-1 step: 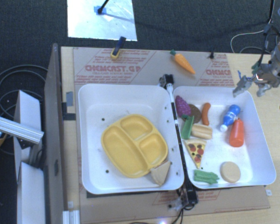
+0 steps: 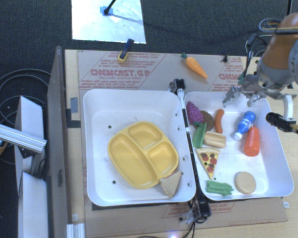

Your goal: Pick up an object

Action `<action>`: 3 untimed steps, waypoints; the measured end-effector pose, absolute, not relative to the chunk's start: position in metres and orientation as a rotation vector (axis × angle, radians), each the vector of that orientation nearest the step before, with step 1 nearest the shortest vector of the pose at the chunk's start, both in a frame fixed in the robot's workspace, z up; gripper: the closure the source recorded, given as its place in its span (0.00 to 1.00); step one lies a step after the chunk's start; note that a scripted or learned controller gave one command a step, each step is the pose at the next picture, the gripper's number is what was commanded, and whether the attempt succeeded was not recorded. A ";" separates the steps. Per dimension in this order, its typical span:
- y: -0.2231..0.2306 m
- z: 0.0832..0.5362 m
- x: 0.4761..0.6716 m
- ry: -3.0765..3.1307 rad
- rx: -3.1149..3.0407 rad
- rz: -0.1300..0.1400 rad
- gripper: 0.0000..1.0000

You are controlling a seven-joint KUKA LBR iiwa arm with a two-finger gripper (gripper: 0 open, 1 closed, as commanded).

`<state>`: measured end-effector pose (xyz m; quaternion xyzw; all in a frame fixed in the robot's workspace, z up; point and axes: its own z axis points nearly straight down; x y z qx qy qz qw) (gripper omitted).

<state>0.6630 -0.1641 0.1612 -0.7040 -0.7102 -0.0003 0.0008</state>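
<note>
Above the right bin's (image 2: 286, 168) far edge, the gripper (image 2: 240, 96) hangs spread wide, grasping nothing

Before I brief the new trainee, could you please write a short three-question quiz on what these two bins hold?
1. True or false: the yellow divided tray lies in the same bin as the pizza slice.
2. Which item lies outside both bins, on the board behind them? A) blue bottle B) carrot C) sausage
3. Fill in: the gripper is above the far edge of the ____ bin in the camera view.

Key: 1 false, the tray is in the left bin; 2 B; 3 right.
</note>
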 end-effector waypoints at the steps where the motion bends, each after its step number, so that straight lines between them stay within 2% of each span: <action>1: -0.151 0.080 0.629 -2.219 -2.217 0.003 0.00; 2: -0.129 0.085 0.610 -2.226 -2.216 0.001 0.00; 3: -0.139 0.084 0.588 -2.222 -2.221 0.002 0.00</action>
